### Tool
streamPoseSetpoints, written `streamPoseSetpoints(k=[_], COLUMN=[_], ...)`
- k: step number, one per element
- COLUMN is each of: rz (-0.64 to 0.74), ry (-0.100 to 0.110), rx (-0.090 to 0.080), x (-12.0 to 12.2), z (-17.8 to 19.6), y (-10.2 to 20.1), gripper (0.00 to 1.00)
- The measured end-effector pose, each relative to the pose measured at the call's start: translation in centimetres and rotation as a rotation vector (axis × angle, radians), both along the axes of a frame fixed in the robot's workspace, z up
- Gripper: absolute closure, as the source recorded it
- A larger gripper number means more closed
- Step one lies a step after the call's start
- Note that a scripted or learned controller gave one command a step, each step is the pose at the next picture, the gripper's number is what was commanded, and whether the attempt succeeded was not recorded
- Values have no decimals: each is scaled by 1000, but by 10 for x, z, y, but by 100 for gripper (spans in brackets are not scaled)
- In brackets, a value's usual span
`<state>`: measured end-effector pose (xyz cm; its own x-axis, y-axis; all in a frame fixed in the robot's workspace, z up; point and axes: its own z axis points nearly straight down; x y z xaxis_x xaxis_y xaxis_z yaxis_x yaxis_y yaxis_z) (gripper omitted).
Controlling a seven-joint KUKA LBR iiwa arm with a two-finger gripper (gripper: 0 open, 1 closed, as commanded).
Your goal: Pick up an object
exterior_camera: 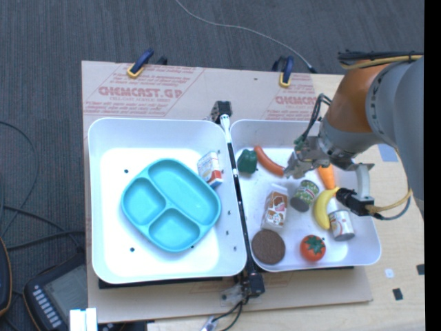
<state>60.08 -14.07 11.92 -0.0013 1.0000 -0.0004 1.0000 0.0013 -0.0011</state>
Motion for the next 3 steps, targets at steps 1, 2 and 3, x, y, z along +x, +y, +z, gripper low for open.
streamPoseSetpoints(k=[1,2,3], rz=[0,0,0], ry=[0,0,0], rx=[0,0,0], x=[0,0,0], z=[0,10,10], y=[0,0,0], gripper=[0,100,0])
